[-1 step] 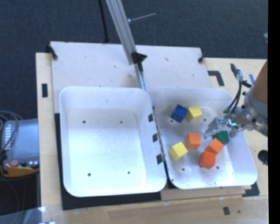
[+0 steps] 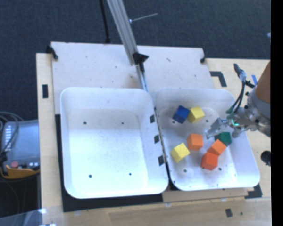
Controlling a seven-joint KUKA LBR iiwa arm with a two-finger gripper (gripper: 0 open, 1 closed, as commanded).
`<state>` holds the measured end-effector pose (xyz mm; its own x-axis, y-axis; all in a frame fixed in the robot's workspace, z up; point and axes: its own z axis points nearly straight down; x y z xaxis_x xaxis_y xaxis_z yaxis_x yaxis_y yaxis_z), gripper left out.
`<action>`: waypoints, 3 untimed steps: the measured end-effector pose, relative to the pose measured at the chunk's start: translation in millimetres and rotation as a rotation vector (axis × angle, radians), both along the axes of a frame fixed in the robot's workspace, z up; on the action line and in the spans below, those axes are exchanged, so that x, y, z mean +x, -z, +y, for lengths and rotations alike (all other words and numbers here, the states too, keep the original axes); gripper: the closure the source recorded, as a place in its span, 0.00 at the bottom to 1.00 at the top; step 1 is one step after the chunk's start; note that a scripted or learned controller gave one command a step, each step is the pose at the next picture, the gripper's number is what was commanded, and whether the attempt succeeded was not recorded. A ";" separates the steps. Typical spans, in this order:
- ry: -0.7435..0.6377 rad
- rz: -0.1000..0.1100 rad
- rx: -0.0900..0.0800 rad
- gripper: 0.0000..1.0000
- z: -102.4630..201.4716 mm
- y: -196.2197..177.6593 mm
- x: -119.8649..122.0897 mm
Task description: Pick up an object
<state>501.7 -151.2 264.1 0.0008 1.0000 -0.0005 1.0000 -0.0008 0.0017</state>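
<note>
Currently gripper [image 2: 220, 127] is hovering by green block [image 2: 224, 137], finger state unclear; block looks light, rigid: pinch flat sides.

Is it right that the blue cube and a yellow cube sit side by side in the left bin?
Not quite. The blue cube and the yellow cube do sit side by side, but in the right bin, near its far edge, not the left one. The camera view shows this.

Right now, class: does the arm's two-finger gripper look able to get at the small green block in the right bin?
Probably yes: the gripper hangs right beside the green block, with nothing lying over it, though an orange cube crowds one side.
</note>
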 end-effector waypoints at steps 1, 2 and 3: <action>0.001 0.007 0.001 0.00 2.0 62.8 1.9; 0.001 0.002 -0.001 0.00 4.7 123.4 -0.5; 0.000 -0.022 -0.008 0.00 0.9 138.2 6.0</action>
<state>507.7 -150.4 125.8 0.0013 1.0000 -0.0084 0.9997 -0.0011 0.0232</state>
